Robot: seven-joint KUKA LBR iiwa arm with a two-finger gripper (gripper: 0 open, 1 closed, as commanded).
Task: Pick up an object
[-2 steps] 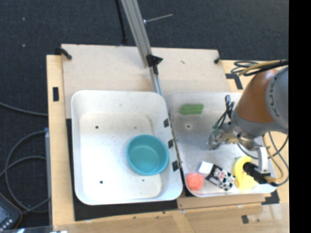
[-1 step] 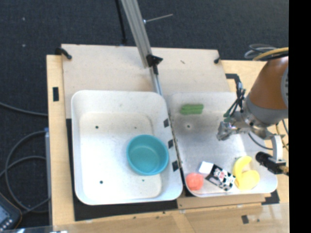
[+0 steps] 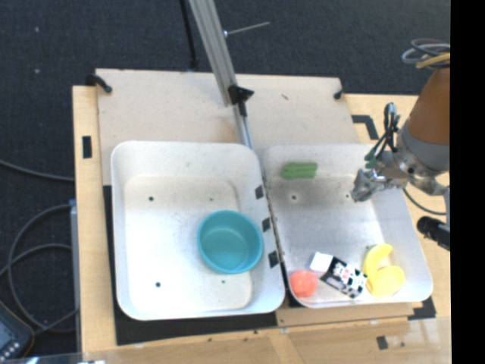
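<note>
Fingers: my gripper [image 3: 362, 188] hangs over the right bin [image 3: 394, 226], upper right part; whether my fingers are wide or narrow I cannot tell, too small and blurred.
Targets: green block [image 3: 298, 171] near the bin's far wall; orange ball [image 3: 304, 282], black-and-white piece [image 3: 339, 272] and yellow cup [image 3: 383, 271] crowd the near edge.
Approach: I judge the green block the best choice, standing apart; come down squarely over it.
Left bin: blue bowl [image 3: 229, 240].
Hidden: my fingertips' gap; the spotted piece's true shape.
</note>
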